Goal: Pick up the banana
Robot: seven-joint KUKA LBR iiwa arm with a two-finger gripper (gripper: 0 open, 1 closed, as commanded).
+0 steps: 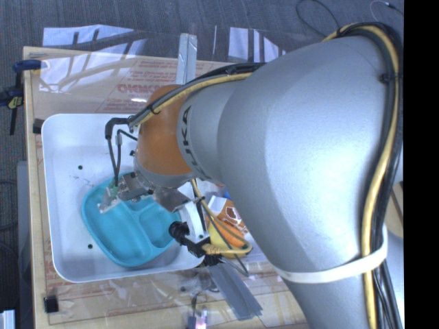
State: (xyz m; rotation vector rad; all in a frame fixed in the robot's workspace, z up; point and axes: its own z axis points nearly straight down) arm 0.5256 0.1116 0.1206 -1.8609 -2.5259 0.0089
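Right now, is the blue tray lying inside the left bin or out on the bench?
Inside. The blue tray lies flat on the left bin's white floor, within its rim, with the claw over its upper edge.

Grey carpet floor (103, 2) beyond bench. Wooden bench top (82, 74) under clear plastic sheet (89, 40) catching glare. Blue clamp (27, 65) at bench's left edge. Thin black cables (315, 9) looping on carpet, upper right.

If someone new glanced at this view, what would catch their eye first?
The huge grey arm fills the right side, its orange band hanging over the left white bin. Beneath it, a bright blue divided tray lies in that bin, with the gripper at the tray's upper edge.
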